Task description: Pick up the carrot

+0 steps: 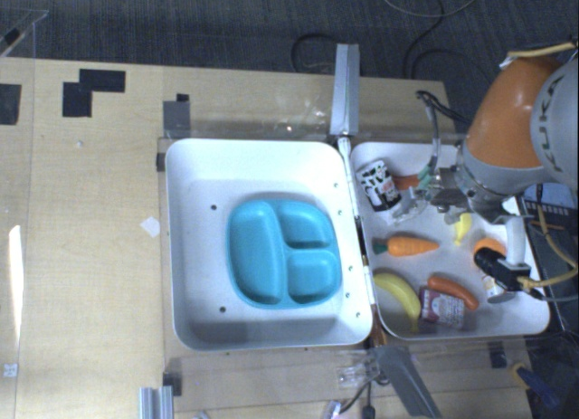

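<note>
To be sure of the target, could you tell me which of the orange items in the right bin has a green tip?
The carrot, lying mid-bin, has a green tip at its left end. The sausage below it is plain orange-red.

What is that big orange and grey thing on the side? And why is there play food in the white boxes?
That big thing is a robot arm, and a computer program moves it. The picture comes from one camera up above the bench, looking down. At the arm's end is a gripper, like a hand with two fingers, hanging over the right bin. I can't tell if it's open or shut. In that bin lie a carrot, which the robot should pick up, a banana, a sausage, a small can and some other bits. The left bin holds a blue divided plate. Nothing is held.
</note>
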Robot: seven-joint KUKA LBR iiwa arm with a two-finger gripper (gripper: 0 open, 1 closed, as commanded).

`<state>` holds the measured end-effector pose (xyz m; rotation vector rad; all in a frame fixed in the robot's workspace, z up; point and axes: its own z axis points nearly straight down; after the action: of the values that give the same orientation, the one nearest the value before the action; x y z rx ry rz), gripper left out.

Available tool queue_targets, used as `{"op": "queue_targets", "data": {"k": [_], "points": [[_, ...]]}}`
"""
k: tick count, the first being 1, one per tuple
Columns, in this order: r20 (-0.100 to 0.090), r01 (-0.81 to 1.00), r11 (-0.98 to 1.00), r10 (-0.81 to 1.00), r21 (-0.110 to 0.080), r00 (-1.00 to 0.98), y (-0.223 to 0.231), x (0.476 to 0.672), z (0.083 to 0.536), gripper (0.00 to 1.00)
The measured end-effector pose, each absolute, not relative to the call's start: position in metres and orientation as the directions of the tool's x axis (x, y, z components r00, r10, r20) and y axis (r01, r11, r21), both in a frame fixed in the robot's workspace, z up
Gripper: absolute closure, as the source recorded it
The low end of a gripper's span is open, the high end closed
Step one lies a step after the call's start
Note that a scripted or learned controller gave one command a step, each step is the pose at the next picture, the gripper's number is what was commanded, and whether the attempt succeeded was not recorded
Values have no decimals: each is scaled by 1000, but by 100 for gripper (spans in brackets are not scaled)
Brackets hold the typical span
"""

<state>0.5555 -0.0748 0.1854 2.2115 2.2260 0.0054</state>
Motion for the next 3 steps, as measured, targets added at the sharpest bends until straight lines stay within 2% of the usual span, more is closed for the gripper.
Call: {"op": "queue_targets", "data": {"k": [1,2,3], "points": [[-1,1000,29,1000,12,-29,-87,502,89,0],[-2,999,33,999,19,-33,-88,493,90,0],[-2,999,35,999,25,-35,-87,495,102,100]]}}
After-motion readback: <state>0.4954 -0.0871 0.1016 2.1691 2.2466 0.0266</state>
